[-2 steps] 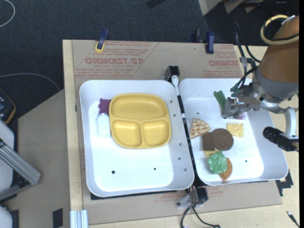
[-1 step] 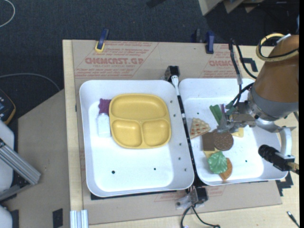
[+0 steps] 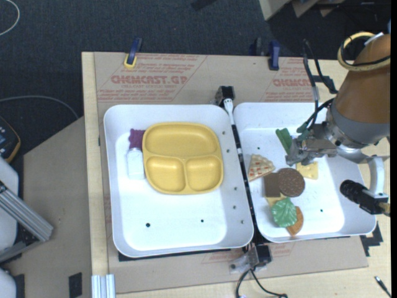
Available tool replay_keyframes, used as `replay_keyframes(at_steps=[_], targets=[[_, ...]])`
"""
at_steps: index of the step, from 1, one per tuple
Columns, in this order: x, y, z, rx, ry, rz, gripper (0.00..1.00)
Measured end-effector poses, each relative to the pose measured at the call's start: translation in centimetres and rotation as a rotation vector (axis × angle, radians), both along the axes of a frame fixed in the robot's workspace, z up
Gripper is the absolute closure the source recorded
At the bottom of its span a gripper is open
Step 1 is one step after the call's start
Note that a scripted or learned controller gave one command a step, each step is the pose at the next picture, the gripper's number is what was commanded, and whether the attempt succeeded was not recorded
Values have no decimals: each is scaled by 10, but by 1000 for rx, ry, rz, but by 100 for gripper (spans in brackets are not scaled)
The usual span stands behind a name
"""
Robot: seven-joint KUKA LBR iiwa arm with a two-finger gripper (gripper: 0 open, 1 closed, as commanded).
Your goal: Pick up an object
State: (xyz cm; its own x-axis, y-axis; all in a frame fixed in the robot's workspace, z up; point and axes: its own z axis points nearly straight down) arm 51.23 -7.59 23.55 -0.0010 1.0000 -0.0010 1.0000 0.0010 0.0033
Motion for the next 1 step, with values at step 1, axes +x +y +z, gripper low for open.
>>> replay_keyframes(at_steps=[1], targets=[[-10, 2, -11, 2, 7, -1, 100]])
